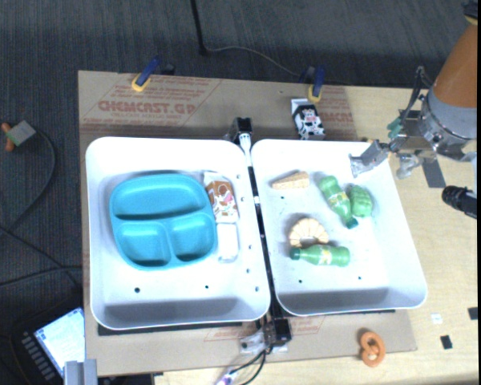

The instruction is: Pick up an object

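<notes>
Objects wait in the right bin, nothing lifted yet

Objects for picking all lie loose in the right bin point(401, 287): a wedge-shaped piece point(291, 181), two green items point(346, 200), a croissant-like pastry point(308, 231) and a green bottle point(322, 254). None is picked up, so the whole grasp remains to do. The pincer point(367, 159) hangs over that bin's far right corner; how far it is open I cannot tell, and nothing shows in it. The left bin point(96, 239) holds a blue divided tray point(160, 219) and a small packet point(222, 202).

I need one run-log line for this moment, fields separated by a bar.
stage: approach | hand: over right bin's top-right corner, holding nothing | nearest: green bottle | left bin: blue tray
</notes>
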You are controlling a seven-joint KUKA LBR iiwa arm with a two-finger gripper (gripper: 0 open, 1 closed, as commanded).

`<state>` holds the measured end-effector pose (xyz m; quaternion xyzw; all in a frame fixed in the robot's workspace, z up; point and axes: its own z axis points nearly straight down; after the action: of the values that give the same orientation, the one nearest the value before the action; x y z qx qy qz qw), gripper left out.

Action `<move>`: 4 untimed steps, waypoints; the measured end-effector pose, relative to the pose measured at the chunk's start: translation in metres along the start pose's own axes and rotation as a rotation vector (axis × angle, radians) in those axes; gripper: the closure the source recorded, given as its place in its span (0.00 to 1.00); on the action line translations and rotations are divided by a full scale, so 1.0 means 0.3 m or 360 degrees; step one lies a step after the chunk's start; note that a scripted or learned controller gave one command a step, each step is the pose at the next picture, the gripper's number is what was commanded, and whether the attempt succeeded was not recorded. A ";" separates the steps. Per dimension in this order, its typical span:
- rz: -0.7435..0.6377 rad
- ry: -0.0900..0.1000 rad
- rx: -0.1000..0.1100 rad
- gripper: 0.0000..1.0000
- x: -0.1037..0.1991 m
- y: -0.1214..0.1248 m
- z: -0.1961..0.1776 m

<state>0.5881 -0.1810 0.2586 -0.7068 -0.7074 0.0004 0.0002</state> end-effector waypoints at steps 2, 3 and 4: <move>0.0001 -0.0006 -0.0014 0.00 0.250 -0.139 0.569; 0.0004 -0.0009 -0.0018 1.00 0.246 -0.136 0.534; 0.0000 -0.0002 -0.0004 1.00 0.270 0.105 0.372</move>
<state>0.6194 -0.1000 0.1471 -0.7068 -0.7074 -0.0002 -0.0012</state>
